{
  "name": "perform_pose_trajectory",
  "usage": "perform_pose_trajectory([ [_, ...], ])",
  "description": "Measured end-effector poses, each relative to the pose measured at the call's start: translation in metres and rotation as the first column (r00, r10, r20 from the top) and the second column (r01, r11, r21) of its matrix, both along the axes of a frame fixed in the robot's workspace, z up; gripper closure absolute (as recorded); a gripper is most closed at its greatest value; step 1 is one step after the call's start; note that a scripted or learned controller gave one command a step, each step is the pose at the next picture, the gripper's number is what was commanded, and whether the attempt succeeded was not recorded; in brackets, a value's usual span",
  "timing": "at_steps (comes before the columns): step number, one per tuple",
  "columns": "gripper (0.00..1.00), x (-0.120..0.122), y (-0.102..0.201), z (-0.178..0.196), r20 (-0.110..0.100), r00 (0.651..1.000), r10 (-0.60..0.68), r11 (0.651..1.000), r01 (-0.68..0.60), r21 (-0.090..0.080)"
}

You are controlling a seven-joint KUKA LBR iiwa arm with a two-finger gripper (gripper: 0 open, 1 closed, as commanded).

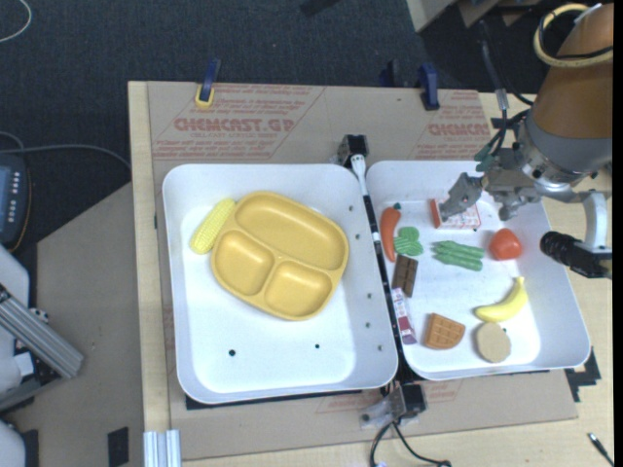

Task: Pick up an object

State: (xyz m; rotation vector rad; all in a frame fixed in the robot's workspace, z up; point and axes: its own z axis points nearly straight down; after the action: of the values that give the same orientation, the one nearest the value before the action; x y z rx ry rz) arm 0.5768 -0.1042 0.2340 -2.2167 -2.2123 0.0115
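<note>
My gripper (484, 200) hangs over the back of the right bin (560, 305), its two fingers spread apart with nothing between them. The left finger (458, 198) is just above a red and white packet (459, 221). A red tomato (504, 245) lies just in front of the right finger. Green beans (458, 254), a green leafy piece (407, 241) and an orange carrot (389, 232) lie to the left. Nearer the front are a banana (502, 303), a brown bar (406, 276), a waffle (443, 332) and a round cookie (494, 342).
The left bin (195, 348) holds a yellow divided plate (279, 254) and a corn cob (212, 225). A pink wrapped bar (403, 325) lies along the right bin's left wall. The arm's grey and orange body (574, 95) looms over the bench's back right corner.
</note>
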Motion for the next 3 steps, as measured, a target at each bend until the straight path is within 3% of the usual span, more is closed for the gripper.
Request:
perform_pose_trajectory([
  [1,0.0,0.002,0.0,0.006,0.012,1.0,0.002,1.0,-0.002,-0.001],
  [3,0.0,0.006,0.011,-0.119,0.004,1.0,0.002,1.0,-0.002,0.0],
])
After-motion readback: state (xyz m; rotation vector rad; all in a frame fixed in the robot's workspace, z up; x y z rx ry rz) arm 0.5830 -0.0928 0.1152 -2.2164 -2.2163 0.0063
